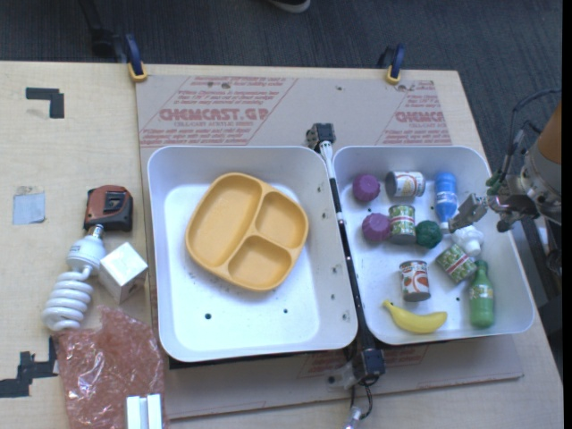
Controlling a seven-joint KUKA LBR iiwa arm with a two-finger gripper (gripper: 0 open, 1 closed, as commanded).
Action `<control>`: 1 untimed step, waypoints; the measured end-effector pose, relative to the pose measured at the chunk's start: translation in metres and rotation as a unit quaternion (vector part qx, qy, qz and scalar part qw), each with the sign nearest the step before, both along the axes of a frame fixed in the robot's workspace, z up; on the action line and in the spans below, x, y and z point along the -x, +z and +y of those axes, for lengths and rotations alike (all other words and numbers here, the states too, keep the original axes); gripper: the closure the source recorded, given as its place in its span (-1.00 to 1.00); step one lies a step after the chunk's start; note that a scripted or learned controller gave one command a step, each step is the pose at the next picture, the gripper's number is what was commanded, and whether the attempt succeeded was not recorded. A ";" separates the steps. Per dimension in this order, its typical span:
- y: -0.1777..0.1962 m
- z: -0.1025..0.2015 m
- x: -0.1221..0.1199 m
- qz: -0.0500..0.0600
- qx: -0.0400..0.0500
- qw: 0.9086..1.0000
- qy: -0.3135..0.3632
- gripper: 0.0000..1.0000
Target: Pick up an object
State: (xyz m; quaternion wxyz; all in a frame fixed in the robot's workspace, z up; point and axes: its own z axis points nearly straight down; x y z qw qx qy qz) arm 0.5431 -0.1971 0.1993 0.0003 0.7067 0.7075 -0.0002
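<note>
The tool hangs at the right bin's three o'clock edge, seems open and holds nothing, so no toy is picked up yet.

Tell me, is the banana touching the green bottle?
Apart. The camera view shows white bin floor between the banana and the green bottle.

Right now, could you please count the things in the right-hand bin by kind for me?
Cans: 4
Bottles: 2, one blue, one green
Purple pieces: 2
Green ball: 1
Banana: 1
Small white thing: 1
Total: 11
</note>
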 end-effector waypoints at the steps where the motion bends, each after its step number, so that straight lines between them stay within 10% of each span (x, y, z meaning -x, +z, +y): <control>1: -0.094 0.005 -0.006 -0.001 0.001 1.000 -0.001 -1.00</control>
